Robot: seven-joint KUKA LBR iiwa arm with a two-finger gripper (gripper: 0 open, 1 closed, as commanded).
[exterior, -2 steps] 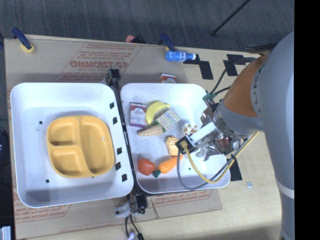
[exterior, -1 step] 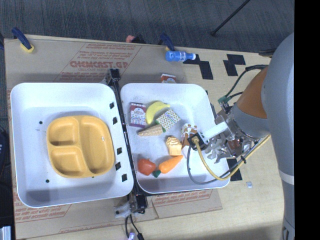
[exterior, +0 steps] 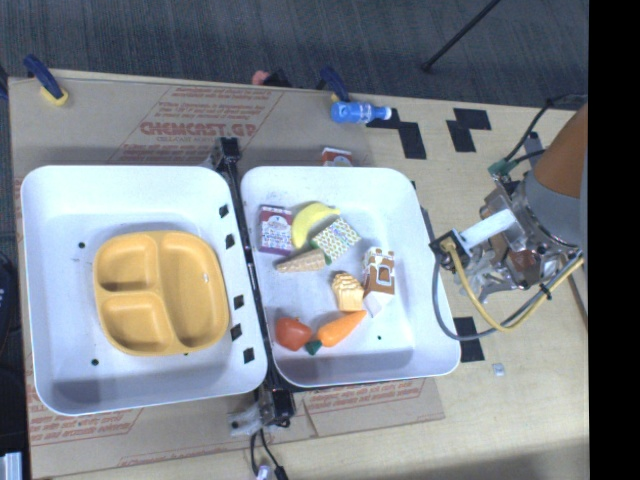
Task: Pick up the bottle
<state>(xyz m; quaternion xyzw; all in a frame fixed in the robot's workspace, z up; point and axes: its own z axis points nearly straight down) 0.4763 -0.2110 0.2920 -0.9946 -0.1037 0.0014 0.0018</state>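
Cardboard-covered worktop (exterior: 200,118) carries two white bins side by side. We see the left bin (exterior: 60,198) with a yellow divided tray (exterior: 160,290) in it. We see the right bin (exterior: 400,198) with toy food: banana (exterior: 310,220), carrot (exterior: 342,326), tomato (exterior: 292,333), a red packet (exterior: 274,230), a small brown carton (exterior: 380,273). Blue bottle (exterior: 352,113) lies on its side on the worktop behind the right bin, outside both bins. Gripper (exterior: 500,263) sits off the right bin's right edge, well apart from the bottle, wrapped in cables; we cannot tell its opening.
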